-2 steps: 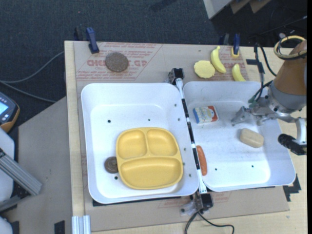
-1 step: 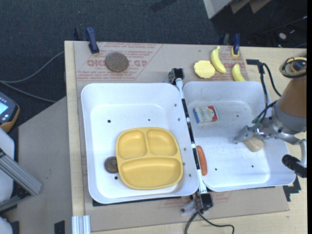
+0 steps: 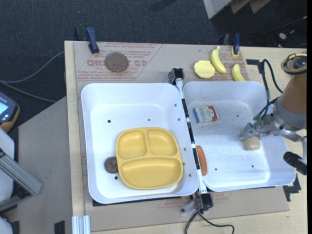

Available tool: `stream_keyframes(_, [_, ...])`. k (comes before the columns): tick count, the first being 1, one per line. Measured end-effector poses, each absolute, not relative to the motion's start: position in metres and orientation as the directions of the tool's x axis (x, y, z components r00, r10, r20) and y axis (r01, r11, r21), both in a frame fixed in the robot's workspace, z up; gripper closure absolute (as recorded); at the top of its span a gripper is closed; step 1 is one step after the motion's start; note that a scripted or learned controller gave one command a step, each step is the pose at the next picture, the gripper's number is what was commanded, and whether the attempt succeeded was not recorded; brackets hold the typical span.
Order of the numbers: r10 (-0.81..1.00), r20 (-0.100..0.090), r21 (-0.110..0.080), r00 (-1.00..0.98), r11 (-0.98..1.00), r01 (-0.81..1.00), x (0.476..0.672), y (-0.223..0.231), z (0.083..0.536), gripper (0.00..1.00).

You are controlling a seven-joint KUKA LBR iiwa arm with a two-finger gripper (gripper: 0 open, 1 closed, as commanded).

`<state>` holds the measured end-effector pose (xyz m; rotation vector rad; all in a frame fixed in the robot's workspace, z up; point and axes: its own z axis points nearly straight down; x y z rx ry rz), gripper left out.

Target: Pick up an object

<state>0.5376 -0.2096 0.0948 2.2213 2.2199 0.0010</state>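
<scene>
In the right bin (image 3: 229, 179), my gripper (image 3: 250, 133) reaches in from the right, low over a small beige lump (image 3: 252, 144) that lies just below its fingertips. A small white carton with blue and red print (image 3: 205, 114) lies in the bin's upper left. An orange-red sausage (image 3: 202, 159) rests along the bin's left wall. In the left bin (image 3: 97, 111) lie a yellow divided plate (image 3: 147, 157) and a brown disc (image 3: 111, 165) beside it.
On the bench behind the bins lie a brown round cookie (image 3: 116, 61), a yellow chip-like piece (image 3: 204, 69) and two bananas (image 3: 218, 60) (image 3: 238, 72). Blue clamps (image 3: 91, 39) (image 3: 236, 44) hold the board's back edge. Cables run near the right bin's far right corner.
</scene>
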Motion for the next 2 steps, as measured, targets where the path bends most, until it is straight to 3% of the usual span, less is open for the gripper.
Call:
stream_keyframes(1, [1.0,0.0,0.001,-0.007,0.007,1.0,0.566,-0.137,0.084,1.0])
stream_keyframes(2, [1.0,0.0,0.008,-0.007,0.007,1.0,0.576,-0.05,0.19,1.0])
